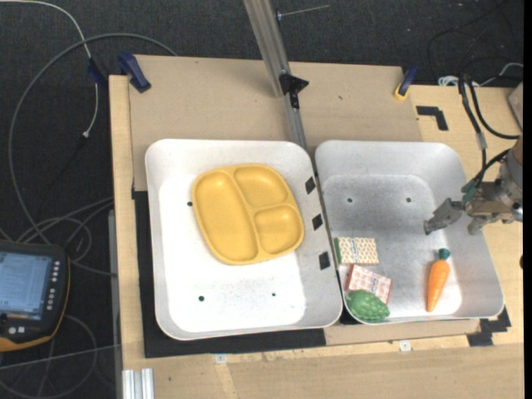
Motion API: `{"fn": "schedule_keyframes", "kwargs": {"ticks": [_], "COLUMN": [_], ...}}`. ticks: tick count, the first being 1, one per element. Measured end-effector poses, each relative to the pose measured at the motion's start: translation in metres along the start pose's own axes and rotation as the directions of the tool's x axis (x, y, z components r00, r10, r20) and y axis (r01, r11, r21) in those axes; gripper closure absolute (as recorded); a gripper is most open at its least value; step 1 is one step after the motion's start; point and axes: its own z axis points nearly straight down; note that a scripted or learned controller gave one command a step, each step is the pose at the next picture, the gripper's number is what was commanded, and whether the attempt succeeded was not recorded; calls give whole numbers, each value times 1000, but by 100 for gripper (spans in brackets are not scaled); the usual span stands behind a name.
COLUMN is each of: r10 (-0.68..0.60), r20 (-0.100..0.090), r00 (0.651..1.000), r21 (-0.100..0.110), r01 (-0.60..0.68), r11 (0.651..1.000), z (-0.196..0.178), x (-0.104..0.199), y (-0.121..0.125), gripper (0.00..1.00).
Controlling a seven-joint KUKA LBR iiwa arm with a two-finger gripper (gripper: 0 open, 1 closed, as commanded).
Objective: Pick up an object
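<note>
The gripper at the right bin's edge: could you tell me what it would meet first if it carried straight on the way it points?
The gripper points left across the right bin. That line crosses bare bin floor, above the carrot and the small packets, so the way looks free up to the bin's left wall, though its height is unclear.

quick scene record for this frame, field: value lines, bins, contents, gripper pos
left bin: holds a yellow divided plate, three compartments
right bin: holds four items, all near the front edge
carrot: front right of right bin, leafy end toward the gripper
patterned packet: front left of right bin
red-and-white packet: just in front of the patterned packet
green item: front left corner, touching the red-and-white packet
gripper: over right bin's right side, above the carrot, nothing seen in it
</note>
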Motion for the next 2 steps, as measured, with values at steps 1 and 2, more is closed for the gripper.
{"fn": "schedule_keyframes", "kwargs": {"ticks": [1, 2], "r10": [0, 0], "r20": [0, -1], "r00": [1000, 1000], "r21": [0, 5], "r01": [0, 0], "r11": [1000, 1000], "z": [0, 56], "x": [0, 7], "y": [0, 7], "gripper": [0, 0]}}
